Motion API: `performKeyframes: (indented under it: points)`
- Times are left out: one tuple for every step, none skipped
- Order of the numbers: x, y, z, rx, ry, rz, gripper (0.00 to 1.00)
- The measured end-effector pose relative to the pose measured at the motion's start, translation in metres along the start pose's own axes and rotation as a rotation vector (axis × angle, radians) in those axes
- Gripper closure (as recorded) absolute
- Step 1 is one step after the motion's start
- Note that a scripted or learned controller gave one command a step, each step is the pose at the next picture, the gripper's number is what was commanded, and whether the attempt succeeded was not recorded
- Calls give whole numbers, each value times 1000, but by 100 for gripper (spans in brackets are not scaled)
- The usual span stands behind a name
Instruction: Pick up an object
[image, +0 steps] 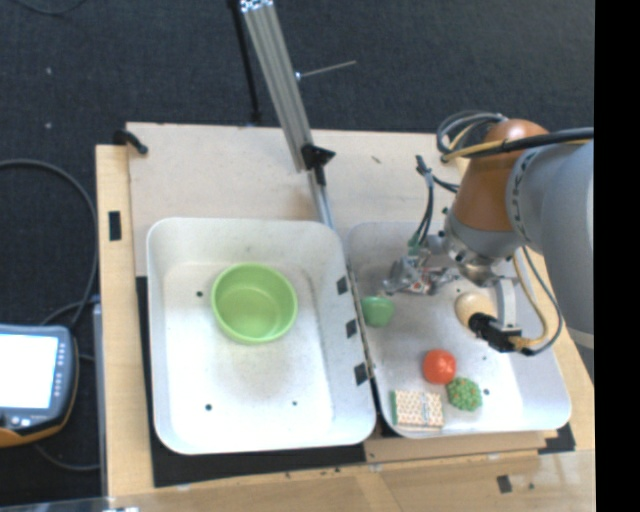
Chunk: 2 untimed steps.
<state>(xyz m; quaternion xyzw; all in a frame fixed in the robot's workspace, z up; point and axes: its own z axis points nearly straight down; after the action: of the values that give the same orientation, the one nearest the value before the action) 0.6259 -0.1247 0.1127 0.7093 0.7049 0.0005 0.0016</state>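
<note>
Currently, nearest the camera in the right bin (545, 400): a waffle-patterned cracker block (418, 408) against the front wall, a green broccoli-like toy (463, 393) beside it, and a red tomato-like ball (438, 366) just behind. Further in: a small green ball (378, 310) against the divider wall, a pale egg-shaped piece (470, 303) under the wrist cabling. Left bin (170, 420): one green bowl (254, 302), upright, well apart from the rest. The gripper (415, 277) hangs low just beside the green ball, probably lined up for it; whether it is spread or clenched cannot be told.
</note>
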Motion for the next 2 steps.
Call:
performKeyframes:
  points:
    - [6,1,-47,-2,1,-9,100]
    - [15,0,-102,-4,1,-10,100]
